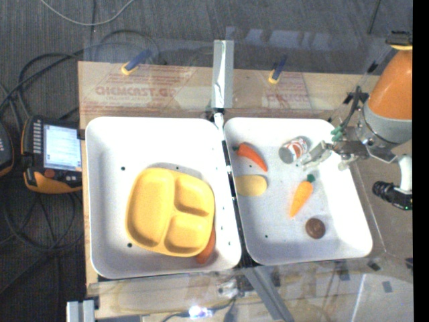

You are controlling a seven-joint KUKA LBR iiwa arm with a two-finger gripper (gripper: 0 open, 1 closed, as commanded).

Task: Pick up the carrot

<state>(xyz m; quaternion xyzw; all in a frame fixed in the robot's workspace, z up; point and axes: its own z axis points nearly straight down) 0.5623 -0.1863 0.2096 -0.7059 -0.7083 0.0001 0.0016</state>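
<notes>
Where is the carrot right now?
The carrot lies in the right bin, towards its middle, with a small brown round thing just below it and the gripper just above it.

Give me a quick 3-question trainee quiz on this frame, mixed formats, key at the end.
1. True or false: the carrot lies in the right bin.
2. What sits in the left bin? A) yellow divided tray B) silver can C) brown disc
3. Fill in: the claw hangs nearest the silver ____.

Key
1. True.
2. A, the yellow divided tray.
3. Can: the silver can lies on its side just left of the claw, above the carrot.
</notes>
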